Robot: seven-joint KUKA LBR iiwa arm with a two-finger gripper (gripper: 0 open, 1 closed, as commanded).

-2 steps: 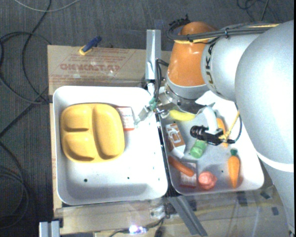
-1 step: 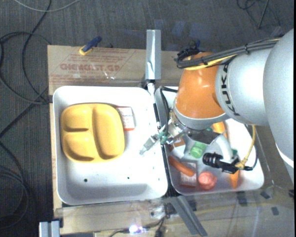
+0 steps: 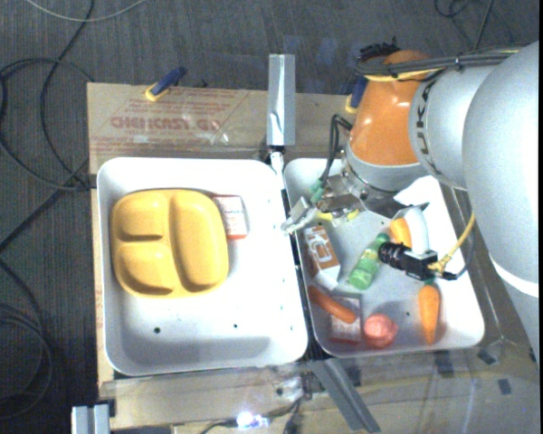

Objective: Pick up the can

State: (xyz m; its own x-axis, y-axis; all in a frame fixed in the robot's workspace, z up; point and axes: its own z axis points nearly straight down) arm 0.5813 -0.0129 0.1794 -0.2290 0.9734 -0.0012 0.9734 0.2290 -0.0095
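The grey arm's jaws (image 3: 300, 215) hang over the left rim of the right-hand shallow white bin (image 3: 462, 328); whether they stand apart or together I cannot tell, and nothing is visibly between them. Just below them lies a small brown-labelled can (image 3: 319, 249), on its side near that bin's left wall. To take it well, the jaws should drop squarely across the can's narrow width, clear of the wall, the green plastic bottle (image 3: 366, 268) and the red sausage-shaped toy (image 3: 335, 306). The left bin holds a yellow divided tray (image 3: 170, 240).
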